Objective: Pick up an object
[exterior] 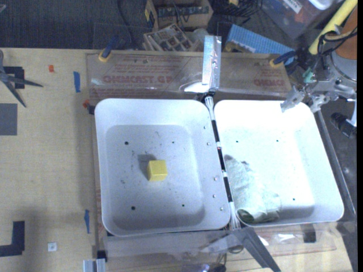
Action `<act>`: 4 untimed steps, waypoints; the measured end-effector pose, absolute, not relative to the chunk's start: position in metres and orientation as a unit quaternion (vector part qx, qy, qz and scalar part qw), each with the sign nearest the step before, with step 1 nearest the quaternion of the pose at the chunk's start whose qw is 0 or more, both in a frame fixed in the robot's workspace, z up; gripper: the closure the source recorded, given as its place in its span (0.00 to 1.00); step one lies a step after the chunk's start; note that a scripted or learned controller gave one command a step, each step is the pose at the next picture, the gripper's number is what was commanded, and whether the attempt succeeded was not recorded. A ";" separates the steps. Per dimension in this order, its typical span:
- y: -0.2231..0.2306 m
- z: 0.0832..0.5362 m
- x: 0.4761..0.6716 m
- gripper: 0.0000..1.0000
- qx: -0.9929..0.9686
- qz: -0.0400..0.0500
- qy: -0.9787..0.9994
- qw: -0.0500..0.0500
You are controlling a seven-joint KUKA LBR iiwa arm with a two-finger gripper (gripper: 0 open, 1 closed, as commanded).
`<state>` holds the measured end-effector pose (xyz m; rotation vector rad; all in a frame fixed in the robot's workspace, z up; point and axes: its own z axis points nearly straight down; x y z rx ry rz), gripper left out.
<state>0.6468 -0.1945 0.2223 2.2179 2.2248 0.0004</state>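
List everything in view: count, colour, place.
block: one, yellow, middle of the left bin's floor
rolled cloth: one, off-white, front-left part of the right bin
bins: two, white, side by side on the bench
clamps: two, blue and yellow, at the far board's ends
tape scraps: two, blue, on the bench left of the bins
gripper: one, grey, over the right bin's far right corner

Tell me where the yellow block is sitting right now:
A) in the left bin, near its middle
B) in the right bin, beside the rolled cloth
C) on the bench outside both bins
A: the yellow block rests on the floor of the left bin, near its middle, while the rolled cloth lies in the right bin.
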 end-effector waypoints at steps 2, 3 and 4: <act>-0.158 0.120 0.653 1.00 0.776 0.000 0.630 0.001; -0.181 0.161 0.620 1.00 0.842 -0.001 0.540 -0.001; -0.178 0.244 0.588 1.00 0.918 0.000 0.396 0.001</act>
